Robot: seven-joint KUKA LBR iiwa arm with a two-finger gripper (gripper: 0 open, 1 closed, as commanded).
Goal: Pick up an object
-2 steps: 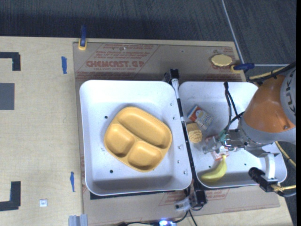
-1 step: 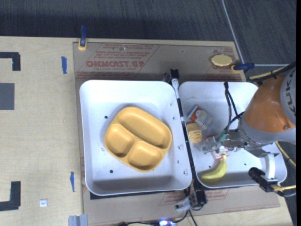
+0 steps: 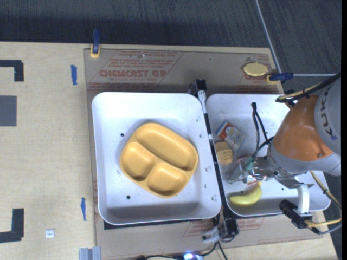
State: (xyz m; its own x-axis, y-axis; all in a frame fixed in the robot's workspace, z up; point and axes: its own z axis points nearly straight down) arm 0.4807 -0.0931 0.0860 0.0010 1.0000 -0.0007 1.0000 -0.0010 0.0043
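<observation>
Brown board (image 3: 162,69) under two white bins (image 3: 103,145), dark carpet floor (image 3: 162,10)

KUKA arm (image 3: 320,129): grey casing, black lettering partly visible on the upper link. Wide glossy orange band (image 3: 297,137) above the wrist, rounded. Grey wrist flange below it. Black cables (image 3: 257,124) loop off the wrist; thin yellow cable runs along the top. Gripper (image 3: 245,171) is metallic with small green and red bits, detail blurred.

Robotics lab, plywood surface (image 3: 43,145) with tape marks, two white bins (image 3: 103,145), grey-orange arm (image 3: 303,140) entering at 3 o'clock, loose cables (image 3: 257,123)
</observation>
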